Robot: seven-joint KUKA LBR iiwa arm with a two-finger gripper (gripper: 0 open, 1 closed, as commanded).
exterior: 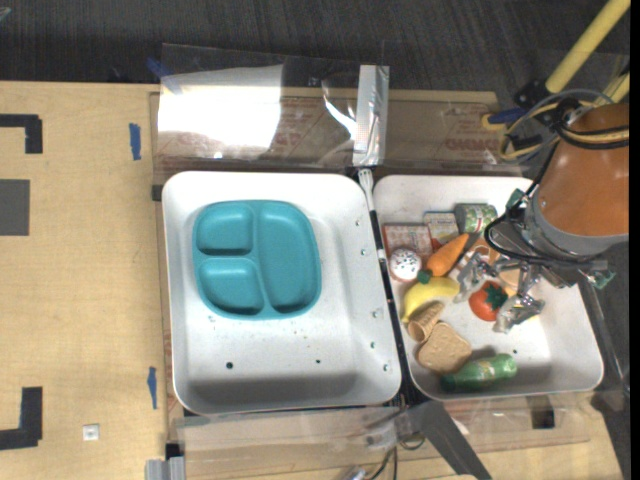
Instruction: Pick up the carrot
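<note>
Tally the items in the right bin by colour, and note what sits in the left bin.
Orange: 1, the carrot
Yellow: 1, the banana
Red: 1, the tomato
Green: 1, the cucumber
Tan: 1, the bread slice
White: 1, the round shaker
Printed packaging: 2, the red box and the can
Left bin, teal: 1, the divided plate
Total: 9

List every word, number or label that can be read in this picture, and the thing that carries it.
No text can be read.
Small red-and-white printed packet in the right white bin: print too blurred.
Small green-labelled can behind the orange carrot: label too small.
</note>
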